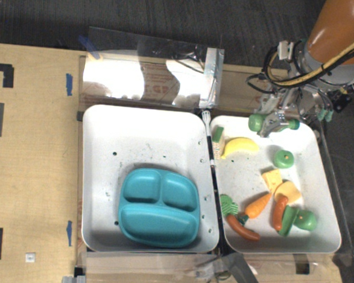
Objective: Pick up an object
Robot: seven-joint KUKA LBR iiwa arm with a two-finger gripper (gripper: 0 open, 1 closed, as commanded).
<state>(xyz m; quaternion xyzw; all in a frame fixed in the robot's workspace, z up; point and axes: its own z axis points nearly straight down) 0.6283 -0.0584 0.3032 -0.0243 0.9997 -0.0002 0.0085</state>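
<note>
So, going left to right: the tan tabletop (23,175) has black tape marks near its left edge. The left bin (99,132) holds a teal divided plate (159,207), sitting toward the near side. Behind that bin there's a shiny clear plastic sheet (151,75).

The right bin (324,196) is where all the toy food is. Near the divider there's a small green piece (217,133) and a yellow banana (239,146) just beside it. Lower down, a carrot with a green top (254,205), a red chili (243,228), a yellow cheese wedge (272,179), a green apple-ish thing (283,158), and a cluster at the near right corner with another orange-red veggie (278,213) and a green round one (307,220).

The gripper (275,122) sits at the bin's far edge, above and to the right of the banana. Green bits show on either side of it, but honestly I can't tell how wide the fingers are or whether they've got anything. The banana lies apart from them, down-left, flat on the bin floor.
</note>
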